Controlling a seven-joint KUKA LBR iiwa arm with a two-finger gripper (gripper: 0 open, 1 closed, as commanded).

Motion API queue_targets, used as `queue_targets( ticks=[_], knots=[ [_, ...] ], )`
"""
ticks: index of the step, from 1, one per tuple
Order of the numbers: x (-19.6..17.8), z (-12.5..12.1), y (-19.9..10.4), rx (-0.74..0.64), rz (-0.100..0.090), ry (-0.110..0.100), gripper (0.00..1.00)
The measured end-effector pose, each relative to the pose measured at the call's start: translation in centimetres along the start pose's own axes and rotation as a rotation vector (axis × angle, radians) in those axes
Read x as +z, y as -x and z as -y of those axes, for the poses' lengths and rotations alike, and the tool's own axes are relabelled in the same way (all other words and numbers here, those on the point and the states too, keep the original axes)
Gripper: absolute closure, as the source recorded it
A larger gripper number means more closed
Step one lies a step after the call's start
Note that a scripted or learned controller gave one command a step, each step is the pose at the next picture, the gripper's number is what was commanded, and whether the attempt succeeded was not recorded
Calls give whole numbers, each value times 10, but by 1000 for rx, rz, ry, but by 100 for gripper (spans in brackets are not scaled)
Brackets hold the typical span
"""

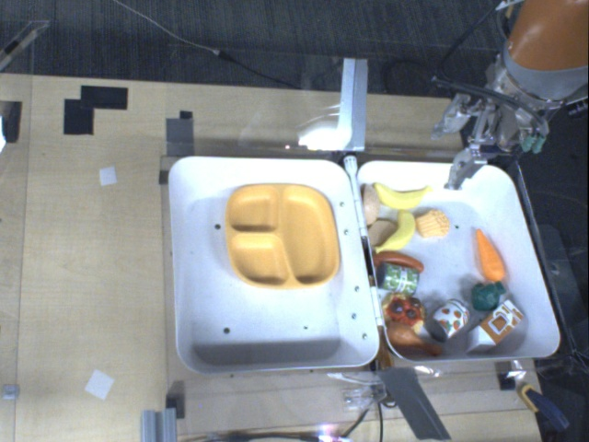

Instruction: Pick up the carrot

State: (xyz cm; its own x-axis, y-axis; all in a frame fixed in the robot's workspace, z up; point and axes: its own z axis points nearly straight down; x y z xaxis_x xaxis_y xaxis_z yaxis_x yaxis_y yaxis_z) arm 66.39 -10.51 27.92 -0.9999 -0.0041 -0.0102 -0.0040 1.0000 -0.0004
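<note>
The carrot (490, 256) is orange and tapered. It lies near the right wall of the right bin (529, 238), its narrow end pointing to the bin's far side. My gripper (479, 153) hangs over the far edge of that bin, above and beyond the carrot and well apart from it. Its fingers (458, 170) stand open with nothing between them.
A green toy (488, 295) lies just in front of the carrot, beside a small orange-and-white box (502, 320). Two bananas (400, 194), a yellow cob-like piece (433, 223) and several other toy foods crowd the bin's left side. A yellow divided plate (281, 233) sits in the left bin (198, 284).
</note>
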Motion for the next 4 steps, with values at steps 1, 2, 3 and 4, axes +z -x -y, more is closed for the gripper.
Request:
queue_targets(
  ticks=[1,2,3,4],
  knots=[
    [8,85,-50,-30,0,-3,0],
    [128,99,-76,219,-6,0,0],
    [189,100,-91,271,5,-3,0],
    [175,99,-87,264,15,-5,100]
  ],
)
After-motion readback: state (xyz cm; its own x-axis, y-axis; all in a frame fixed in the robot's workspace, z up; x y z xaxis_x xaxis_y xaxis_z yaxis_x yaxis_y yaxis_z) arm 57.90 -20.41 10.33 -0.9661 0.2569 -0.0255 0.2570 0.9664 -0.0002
